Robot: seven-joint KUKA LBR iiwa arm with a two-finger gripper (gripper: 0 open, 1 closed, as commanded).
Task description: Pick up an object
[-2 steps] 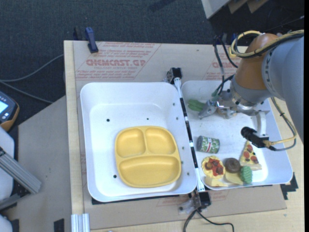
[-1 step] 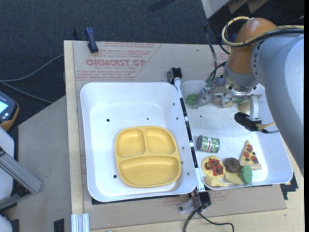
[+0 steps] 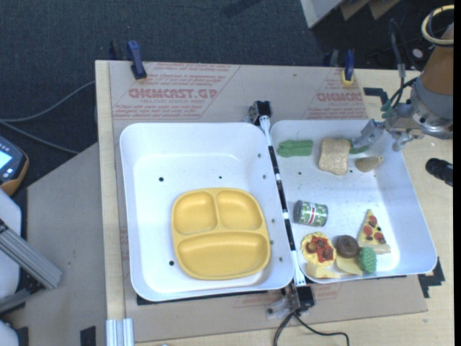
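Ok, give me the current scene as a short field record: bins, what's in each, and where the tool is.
left bin: holds a yellow divided plate
right bin: green piece, bread slice, small tan piece, green can on its side, pizza slice, food cluster at the near edge
tool: over the far right corner of the right bin, beside the bread slice
held object: none visible between the fingers
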